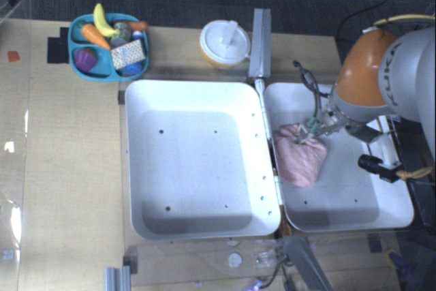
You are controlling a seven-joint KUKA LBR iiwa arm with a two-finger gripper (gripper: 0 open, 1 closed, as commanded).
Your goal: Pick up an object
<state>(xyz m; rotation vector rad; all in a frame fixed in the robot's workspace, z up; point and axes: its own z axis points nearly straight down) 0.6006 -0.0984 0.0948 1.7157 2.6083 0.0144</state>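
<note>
A crumpled pink cloth (300,157) lies in the right white bin (354,211), close to its left wall. My gripper (310,133) is down at the cloth's upper right edge, touching or just above the fabric. The grey arm with its orange band (364,75) reaches in from the right and hangs over the bin's upper right part. From this slant the cloth folds and the gripper tips blend together.
The left white bin (197,160) sits beside the right one, with a metal bracket (259,44) rising between them at the back. A blue tray of toy food (109,46) and a white lidded bowl (225,43) stand on the bench behind the bins.
</note>
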